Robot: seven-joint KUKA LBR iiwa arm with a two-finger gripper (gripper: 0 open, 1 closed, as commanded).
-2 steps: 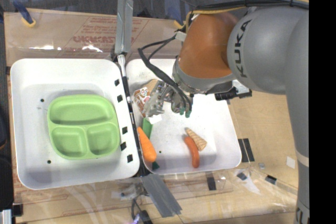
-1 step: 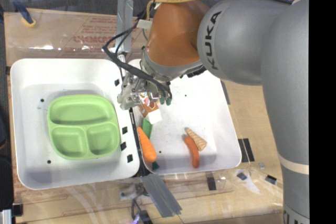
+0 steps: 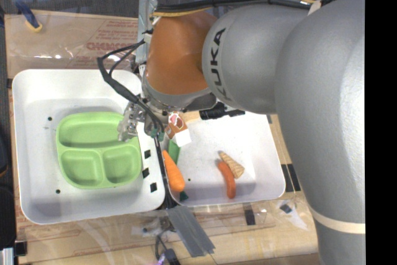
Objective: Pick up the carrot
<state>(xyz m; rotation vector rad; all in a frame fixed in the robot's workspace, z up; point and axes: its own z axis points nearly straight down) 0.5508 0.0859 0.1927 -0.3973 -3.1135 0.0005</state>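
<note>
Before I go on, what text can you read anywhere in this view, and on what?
"KUKA" in dark letters on the grey arm, running sideways along its casing.
Red printing on the clear plastic sheet behind the bins, seen upside down: too blurred to read.
Small tag near the pincer: too small to read.

The carrot (image 3: 173, 172) lay against the right bin's left wall (image 3: 166, 186), blocking that side; open floor lay between it and the sausage (image 3: 227, 179) and cone (image 3: 231, 162).
</note>
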